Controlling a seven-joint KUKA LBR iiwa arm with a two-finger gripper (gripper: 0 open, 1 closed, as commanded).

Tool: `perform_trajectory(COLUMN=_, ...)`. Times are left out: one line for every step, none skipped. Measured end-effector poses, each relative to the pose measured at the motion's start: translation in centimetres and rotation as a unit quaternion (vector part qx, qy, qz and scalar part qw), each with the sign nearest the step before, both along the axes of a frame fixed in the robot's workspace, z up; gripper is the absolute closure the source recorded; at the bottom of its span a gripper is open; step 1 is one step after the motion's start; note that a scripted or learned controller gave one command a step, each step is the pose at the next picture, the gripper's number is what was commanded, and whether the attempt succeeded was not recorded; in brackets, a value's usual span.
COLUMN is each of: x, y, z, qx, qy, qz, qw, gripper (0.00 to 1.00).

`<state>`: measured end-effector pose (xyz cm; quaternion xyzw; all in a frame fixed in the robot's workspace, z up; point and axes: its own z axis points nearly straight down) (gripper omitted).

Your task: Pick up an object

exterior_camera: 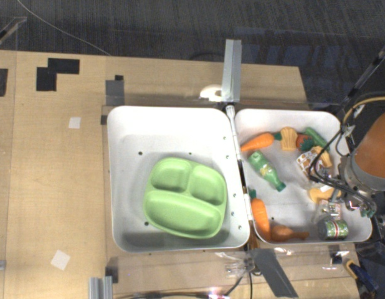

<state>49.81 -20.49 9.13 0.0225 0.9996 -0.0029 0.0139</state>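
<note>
Rounded orange band [374, 147] on the arm's upper wrist section, grey collar [365, 180] directly below it, black cables [329, 147] looping across the wrist's left side, small metallic fittings with a green detail [367, 209] at the lower end, pincer details unclear

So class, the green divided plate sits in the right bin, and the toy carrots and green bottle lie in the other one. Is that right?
Not quite. The camera view shows the green divided plate in the left bin; the toy carrots and green bottle lie in the other one, the right bin.
</note>
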Motion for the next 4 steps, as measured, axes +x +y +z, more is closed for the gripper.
perform_trajectory(x=-0.3, y=7.2, z=0.0, qx=0.002, qy=0.001, qz=0.02, qw=0.9998, gripper=0.0)
perform_trajectory(x=-0.4, y=11.3, z=0.0, qx=0.0009, qy=0.002, qz=0.019, qw=0.9998, gripper=0.0)
perform_trajectory(x=10.8, y=10.3, z=-0.2, qx=0.0041, qy=0.006, qz=-0.062, qw=0.9981, gripper=0.0)
perform_trajectory(x=5.9, y=10.6, z=-0.1, qx=0.0056, qy=0.005, qz=-0.139, qw=0.9902, gripper=0.0)
